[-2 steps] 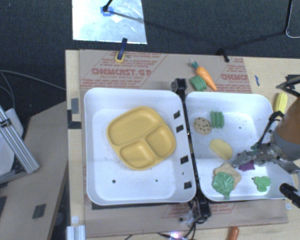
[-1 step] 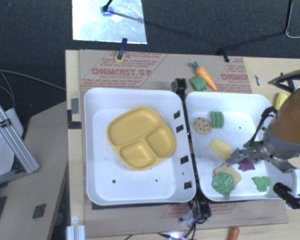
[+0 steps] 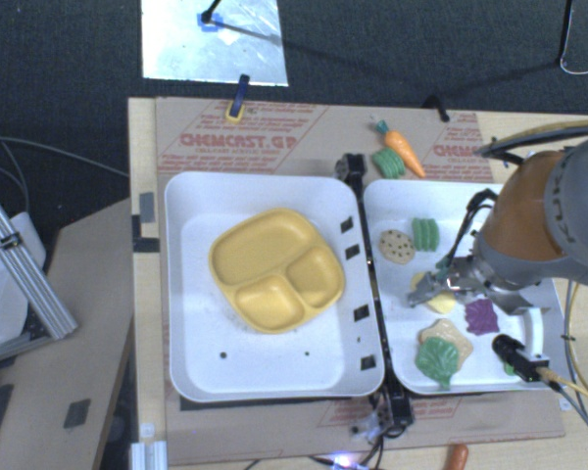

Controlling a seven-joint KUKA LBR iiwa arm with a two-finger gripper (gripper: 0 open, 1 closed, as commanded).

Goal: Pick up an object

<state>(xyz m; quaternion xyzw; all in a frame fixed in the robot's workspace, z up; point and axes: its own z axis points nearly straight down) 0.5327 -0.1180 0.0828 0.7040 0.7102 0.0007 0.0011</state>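
Note:
My gripper (image 3: 426, 290) hangs low in the right bin (image 3: 402, 196), over its middle. A small yellow piece (image 3: 442, 304) lies right under its tip, touching or nearly touching it. A purple toy (image 3: 481, 316) lies just to the right of that. A chocolate-chip cookie (image 3: 397, 246) and a green ribbed toy (image 3: 425, 234) lie above the gripper, towards the bin's far side. A green leafy toy on a tan slice (image 3: 439, 351) lies near the front wall. Nothing shows as lifted.
The left bin (image 3: 191, 360) holds a yellow divided plate (image 3: 275, 269). A toy carrot (image 3: 403, 149) with a green piece (image 3: 387, 164) lies on the bench behind the right bin. A blue and yellow tool (image 3: 238, 99) lies at the bench's far edge.

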